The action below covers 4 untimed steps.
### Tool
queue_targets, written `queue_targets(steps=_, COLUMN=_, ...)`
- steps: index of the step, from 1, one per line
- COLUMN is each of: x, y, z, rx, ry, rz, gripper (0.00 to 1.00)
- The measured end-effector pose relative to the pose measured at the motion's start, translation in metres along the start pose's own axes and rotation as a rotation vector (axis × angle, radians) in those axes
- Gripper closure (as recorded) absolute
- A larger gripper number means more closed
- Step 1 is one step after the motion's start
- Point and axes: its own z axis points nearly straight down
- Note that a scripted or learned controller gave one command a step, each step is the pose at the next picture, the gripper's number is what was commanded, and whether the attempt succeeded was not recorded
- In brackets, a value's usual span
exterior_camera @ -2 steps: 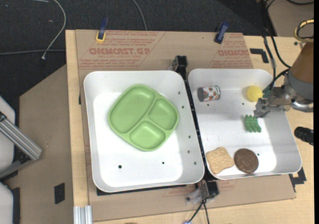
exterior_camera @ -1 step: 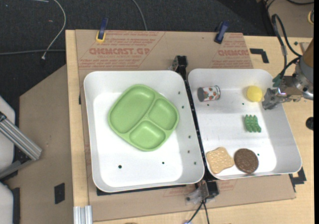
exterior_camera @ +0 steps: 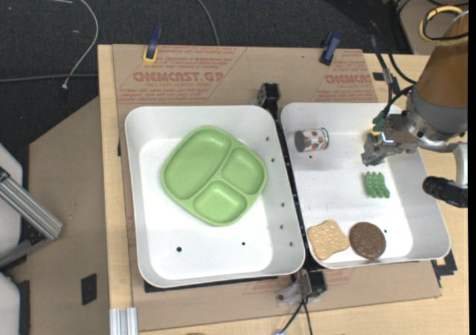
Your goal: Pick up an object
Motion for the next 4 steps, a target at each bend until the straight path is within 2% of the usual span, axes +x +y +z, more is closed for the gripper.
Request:
queue_targets(steps=1, x=0.049, y=0.011, z=0.007, rx=0.001, ry=0.000, rz=0.001, gripper=1.00)
queue_targets(steps=2, x=0.100, y=0.013, z=-0.004, rx=-0.004, ry=-0.001, rz=-0.001, gripper=1.00)
queue_targets(steps=4, x=0.210, y=0.032, z=0.008, rx=-0.003, ry=-0.001, rz=-0.001, gripper=1.00)
